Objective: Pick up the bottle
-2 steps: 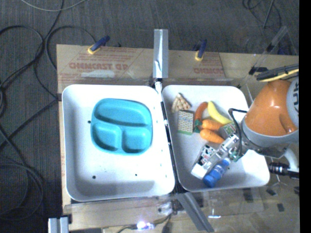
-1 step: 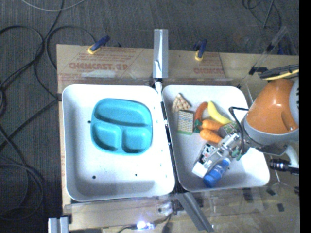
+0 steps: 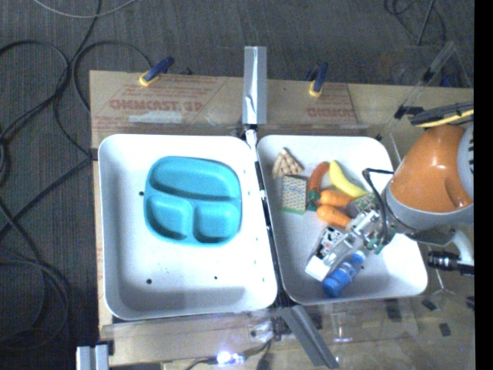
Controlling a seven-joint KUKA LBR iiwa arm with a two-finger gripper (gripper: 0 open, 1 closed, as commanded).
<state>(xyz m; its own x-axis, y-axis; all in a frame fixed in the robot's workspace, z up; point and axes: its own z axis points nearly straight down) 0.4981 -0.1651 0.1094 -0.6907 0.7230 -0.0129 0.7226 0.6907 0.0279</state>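
Observation:
The bottle (image 3: 343, 274) lies on its side near the front of the right bin (image 3: 400, 280). It is clear with a blue cap that points toward the front edge. My gripper (image 3: 360, 233) hangs just above and behind the bottle, low over the bin, below the arm's orange band (image 3: 431, 172). A white packet (image 3: 323, 257) lies against the bottle's left side, partly under the gripper. Whether the gripper touches the bottle I cannot make out.
Two carrots (image 3: 333, 199), a banana (image 3: 343, 179), a green checked pad (image 3: 293, 193) and a tan snack piece (image 3: 288, 162) crowd the back of the right bin. The left bin (image 3: 123, 276) holds a blue divided tray (image 3: 194, 200). A metal post (image 3: 253, 87) stands behind the bins.

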